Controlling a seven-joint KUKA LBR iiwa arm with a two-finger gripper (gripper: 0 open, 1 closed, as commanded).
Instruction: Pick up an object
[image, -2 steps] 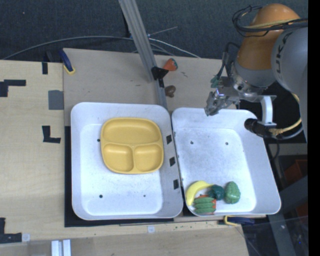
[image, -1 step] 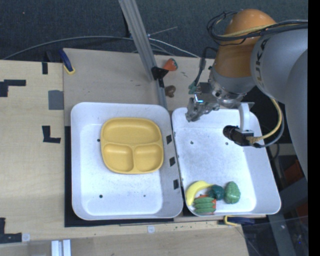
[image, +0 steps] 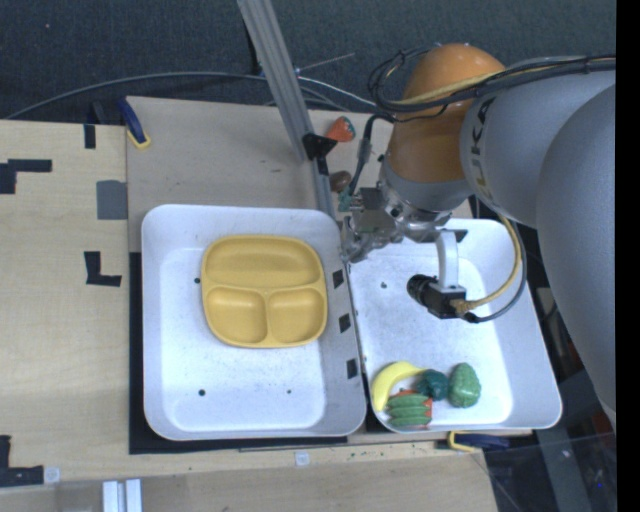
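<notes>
Several toys (image: 425, 390) lie well apart from the fingers (image: 352, 245).

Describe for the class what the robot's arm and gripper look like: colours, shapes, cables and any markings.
The arm is bulky and rounded, with smooth grey shells and a glossy orange band above the wrist. Dark letters run along the grey shell beside the band, too small to read. Thin black cables loop around the orange part, and a yellowish hose curls below. The gripper is a small metallic grey block.

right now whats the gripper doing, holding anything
Two-finger gripper: down at the top-left corner of the right white bin; grip state cannot be told, nothing seen held.
</notes>
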